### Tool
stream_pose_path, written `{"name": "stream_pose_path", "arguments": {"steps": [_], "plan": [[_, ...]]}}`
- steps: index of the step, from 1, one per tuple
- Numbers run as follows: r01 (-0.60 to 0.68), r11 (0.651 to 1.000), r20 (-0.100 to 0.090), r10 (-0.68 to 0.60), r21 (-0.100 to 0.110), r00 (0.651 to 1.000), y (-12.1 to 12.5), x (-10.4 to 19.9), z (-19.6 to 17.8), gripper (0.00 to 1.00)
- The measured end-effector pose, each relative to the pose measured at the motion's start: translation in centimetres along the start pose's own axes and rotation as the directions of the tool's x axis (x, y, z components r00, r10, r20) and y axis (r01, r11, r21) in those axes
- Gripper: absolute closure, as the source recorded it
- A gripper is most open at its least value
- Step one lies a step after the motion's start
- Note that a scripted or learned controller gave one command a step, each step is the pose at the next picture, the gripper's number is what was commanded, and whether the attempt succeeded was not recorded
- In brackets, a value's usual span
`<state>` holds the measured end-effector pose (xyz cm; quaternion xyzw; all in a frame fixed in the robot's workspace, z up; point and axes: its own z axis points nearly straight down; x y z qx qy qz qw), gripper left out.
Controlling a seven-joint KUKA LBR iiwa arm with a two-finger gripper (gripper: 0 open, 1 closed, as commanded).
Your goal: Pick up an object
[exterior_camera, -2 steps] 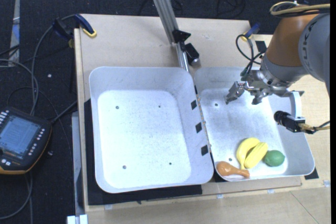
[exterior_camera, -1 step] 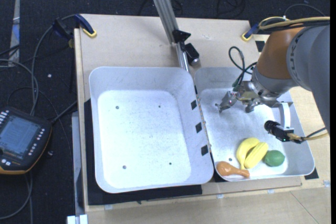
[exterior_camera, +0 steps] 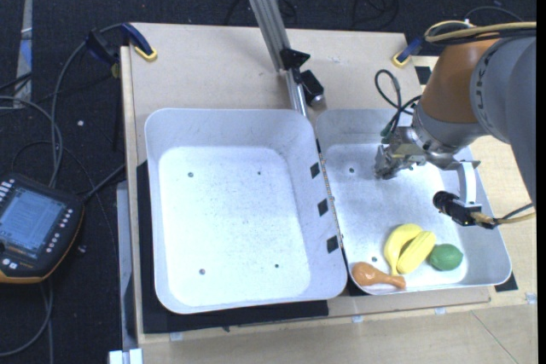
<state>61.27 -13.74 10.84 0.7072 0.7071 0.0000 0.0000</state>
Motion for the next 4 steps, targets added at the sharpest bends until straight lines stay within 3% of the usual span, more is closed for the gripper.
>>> {"name": "stream_pose_path", "arguments": {"steps": [3,4], "plan": [[0.0,1.0,0.001,0.0,-0.004,1.0,1.2,-1.0,-13.9,1.0],[0.005,1.0,-0.001,-0.005,0.0,1.0,1.3,5.2,-13.4,1.0]]}}
